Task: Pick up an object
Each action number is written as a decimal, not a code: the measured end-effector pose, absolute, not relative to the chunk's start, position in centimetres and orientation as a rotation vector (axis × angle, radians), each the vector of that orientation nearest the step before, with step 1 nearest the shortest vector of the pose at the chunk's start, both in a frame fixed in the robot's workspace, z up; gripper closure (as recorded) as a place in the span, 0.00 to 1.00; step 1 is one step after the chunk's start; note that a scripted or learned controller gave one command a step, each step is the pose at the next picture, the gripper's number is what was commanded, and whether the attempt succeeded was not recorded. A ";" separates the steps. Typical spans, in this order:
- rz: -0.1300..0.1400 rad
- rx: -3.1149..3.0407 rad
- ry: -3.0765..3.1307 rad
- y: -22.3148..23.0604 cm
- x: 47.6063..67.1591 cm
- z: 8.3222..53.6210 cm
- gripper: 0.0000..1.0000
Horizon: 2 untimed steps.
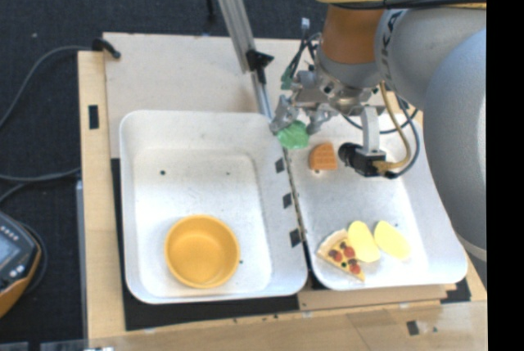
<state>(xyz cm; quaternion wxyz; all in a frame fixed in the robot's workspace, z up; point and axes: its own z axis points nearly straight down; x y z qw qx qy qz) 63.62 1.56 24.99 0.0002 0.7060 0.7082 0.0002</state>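
Green toy [292,134] sits under the gripper [296,123] at the back-left corner of the right bin [426,202], just by the divider between bins. Fingers seem to straddle it, prob closed on it, but contact isn't certain. It's a small blob w/ no clear long axis or heading. Arm comes in from the right, wrist tilted down, likely mid-grasp. Nearby: orange-brown bread-like toy [322,157]; pizza slice [341,255] and two yellow pieces [377,240] at front. Yellow bowl [201,250] sits in left bin [139,177].

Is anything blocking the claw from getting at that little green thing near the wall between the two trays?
Nothing visible blocks it. The gripper sits right over the green object, at the top of the right bin beside the divider. The orange-brown piece lies just to its right, apart from it.
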 end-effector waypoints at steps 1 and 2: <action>0.001 2.218 2.224 6.7 64.1 23.9 1.00; -0.001 2.216 2.223 6.6 64.1 23.9 0.00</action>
